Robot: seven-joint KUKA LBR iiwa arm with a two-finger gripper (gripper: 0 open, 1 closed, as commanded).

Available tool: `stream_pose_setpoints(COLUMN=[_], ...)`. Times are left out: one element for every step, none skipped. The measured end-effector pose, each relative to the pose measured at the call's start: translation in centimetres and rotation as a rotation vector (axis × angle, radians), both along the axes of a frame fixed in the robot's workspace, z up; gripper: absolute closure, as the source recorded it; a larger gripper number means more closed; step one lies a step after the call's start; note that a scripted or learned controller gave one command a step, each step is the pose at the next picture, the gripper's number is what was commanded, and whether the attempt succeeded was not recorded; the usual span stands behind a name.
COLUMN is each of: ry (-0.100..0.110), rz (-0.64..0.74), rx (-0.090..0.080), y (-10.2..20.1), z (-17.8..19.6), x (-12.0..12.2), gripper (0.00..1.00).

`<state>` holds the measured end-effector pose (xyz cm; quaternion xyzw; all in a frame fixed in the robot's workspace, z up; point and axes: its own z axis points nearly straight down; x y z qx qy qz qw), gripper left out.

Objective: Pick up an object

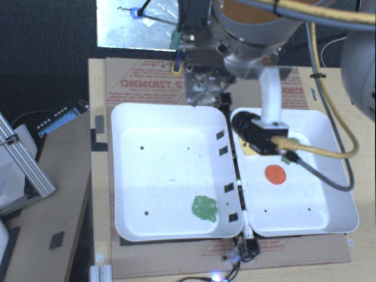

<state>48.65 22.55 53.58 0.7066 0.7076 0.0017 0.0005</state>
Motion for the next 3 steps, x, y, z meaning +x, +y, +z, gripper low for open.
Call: stream_pose_setpoints(ry=[0.001,0.01,-0.008], rz=[-0.001,0.005,0.005], rx=[-0.001,-0.004,0.005], y=[-2.1,1.1,0.9], z=[-0.1,-9.4,0.5], x=[0.0,-0.1,0.0], gripper=[1.0,1.0,1.0])
